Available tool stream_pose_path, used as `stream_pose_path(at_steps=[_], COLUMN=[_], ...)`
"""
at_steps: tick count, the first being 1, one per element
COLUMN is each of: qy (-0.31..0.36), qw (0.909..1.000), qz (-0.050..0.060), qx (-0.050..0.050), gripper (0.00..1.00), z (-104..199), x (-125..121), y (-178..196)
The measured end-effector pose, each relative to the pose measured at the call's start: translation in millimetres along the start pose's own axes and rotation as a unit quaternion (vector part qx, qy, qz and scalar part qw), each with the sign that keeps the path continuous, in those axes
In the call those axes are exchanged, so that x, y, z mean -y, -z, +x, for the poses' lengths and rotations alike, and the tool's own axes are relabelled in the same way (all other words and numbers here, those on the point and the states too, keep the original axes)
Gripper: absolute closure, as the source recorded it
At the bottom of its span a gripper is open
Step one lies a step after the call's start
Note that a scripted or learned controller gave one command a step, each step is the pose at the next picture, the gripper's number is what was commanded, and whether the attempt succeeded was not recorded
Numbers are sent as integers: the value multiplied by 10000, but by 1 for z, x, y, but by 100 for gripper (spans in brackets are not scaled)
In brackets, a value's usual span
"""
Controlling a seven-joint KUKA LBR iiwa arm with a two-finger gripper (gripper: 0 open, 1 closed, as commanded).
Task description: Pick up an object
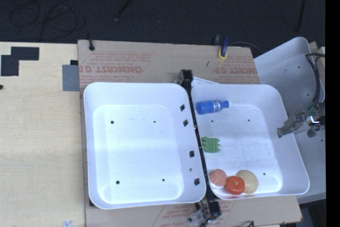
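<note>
The right bin [265, 97] holds several objects. A blue bottle [212, 107] lies on its side near the far left corner. A small green object [210, 145] rests by the left wall. At the near edge a pink round piece [217, 177], a red round piece [235, 185] and a beige round piece [248, 180] sit close together. My gripper [287, 128] hovers at the right rim of this bin, apart from all the objects, and looks small and dim.
The left bin [95, 114] stands beside the right one, with a black divider strip [194, 135] between them. Both sit on a cardboard sheet [133, 64]. A white arm cover [289, 64] rises at the far right.
</note>
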State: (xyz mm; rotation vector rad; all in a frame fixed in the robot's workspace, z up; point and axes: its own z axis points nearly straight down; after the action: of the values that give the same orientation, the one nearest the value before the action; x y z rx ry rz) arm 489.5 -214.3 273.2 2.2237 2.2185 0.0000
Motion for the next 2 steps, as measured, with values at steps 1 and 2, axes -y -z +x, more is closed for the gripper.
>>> stream_pose_path(at_steps=[1, 2], qy=[21, -1], qw=[10000, 10000], qz=[5, 82], qx=[1, -35], gripper=[0, 0], z=[1, 2], x=[-37, 19], y=[-10, -126])
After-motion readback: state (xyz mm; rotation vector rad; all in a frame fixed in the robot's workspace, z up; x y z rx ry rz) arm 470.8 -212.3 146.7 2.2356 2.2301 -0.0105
